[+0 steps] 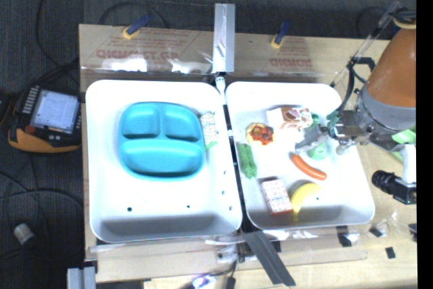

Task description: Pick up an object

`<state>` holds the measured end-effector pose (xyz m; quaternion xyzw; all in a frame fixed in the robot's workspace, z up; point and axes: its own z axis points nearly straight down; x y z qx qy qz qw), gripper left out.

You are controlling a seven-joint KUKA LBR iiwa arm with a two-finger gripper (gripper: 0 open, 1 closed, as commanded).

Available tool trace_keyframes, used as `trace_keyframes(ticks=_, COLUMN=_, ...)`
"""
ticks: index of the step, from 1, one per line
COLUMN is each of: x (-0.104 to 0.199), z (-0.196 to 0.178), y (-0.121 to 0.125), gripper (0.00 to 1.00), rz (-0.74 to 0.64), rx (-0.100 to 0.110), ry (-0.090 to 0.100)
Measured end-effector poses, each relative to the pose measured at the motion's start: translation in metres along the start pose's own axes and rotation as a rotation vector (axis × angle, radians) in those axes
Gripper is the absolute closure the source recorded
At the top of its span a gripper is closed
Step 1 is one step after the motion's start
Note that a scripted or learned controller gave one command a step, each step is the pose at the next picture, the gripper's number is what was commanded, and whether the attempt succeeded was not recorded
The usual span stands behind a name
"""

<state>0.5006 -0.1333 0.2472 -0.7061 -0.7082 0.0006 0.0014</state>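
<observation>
Toy foods lie scattered in the right bin (352,210): hot dog (309,166), banana (304,194), green pickle (247,160), pizza slice (260,133). Over that bin's right side, just above the hot dog, hangs the gripper (316,141); whether it's open or closed, I can't tell.

Two white bins (101,213), one blue tray (162,139), one banana (303,193), one sausage (309,167).

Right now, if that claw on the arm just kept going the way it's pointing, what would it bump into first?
The gripper points down and leftward into the right bin. Going on, it would probably first meet the orange hot dog just below it, though depth is hard to judge from above.
</observation>
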Motion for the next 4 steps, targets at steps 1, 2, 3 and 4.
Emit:
trace_keyframes(ticks=1, x=-0.030, z=0.119, y=0.049, gripper=0.00, rz=0.005, rx=0.001, ry=0.000)
trace_keyframes(ticks=2, x=-0.019, z=0.157, y=0.034, gripper=0.00, rz=-0.025, rx=-0.012, ry=-0.005)
trace_keyframes(ticks=3, x=-0.019, z=0.147, y=0.035, gripper=1.00, rz=-0.025, rx=-0.015, ry=-0.002)
trace_keyframes(ticks=4, x=0.011, z=0.012, y=0.071, gripper=1.00, rz=0.073, rx=0.000, ry=-0.005)
